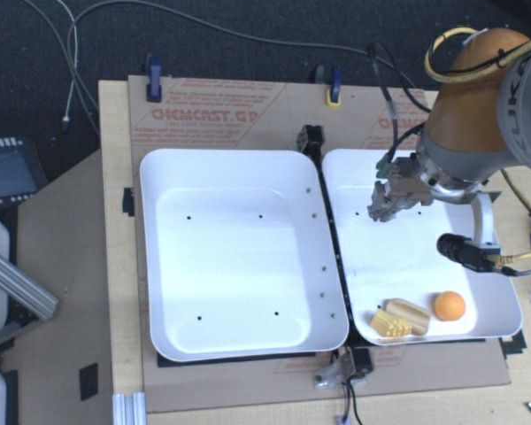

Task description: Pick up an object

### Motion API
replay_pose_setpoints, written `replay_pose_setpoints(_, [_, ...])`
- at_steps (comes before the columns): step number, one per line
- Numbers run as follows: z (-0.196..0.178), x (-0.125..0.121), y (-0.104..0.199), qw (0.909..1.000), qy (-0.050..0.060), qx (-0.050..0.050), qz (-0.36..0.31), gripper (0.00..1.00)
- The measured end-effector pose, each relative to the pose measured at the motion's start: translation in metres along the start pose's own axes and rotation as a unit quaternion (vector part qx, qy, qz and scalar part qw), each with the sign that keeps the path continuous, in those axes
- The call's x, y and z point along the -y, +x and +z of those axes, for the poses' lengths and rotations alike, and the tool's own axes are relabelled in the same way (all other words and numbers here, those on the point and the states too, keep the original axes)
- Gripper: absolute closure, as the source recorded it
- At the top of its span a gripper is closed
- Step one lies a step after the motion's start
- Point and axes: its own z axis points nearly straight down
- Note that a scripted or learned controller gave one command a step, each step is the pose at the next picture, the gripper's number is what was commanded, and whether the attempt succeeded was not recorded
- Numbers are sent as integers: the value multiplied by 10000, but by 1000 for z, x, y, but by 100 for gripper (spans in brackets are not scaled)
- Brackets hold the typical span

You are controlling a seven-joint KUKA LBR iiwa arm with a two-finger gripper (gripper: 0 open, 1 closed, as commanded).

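The arm (478, 87), grey with a glossy orange band, fills the upper right of the frame. Below it the gripper (382, 211) hangs over the upper part of the right bin (354, 264); whether it is parted or closed cannot be told, and nothing shows in its grasp. At the bin's lower right lie a smooth orange ball (450, 305), a tan bread-like roll (409, 311) and a ridged yellow corn-like piece (389, 326), close together. The left bin (239, 335) is white, shallow, round-cornered.

White bins (239, 175) hold an orange ball (449, 305) and yellow corn (390, 324).
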Motion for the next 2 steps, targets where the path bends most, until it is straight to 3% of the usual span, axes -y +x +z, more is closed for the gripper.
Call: replay_pose_setpoints(2, [-3,-12,113,10000,0,-1,-4,100])
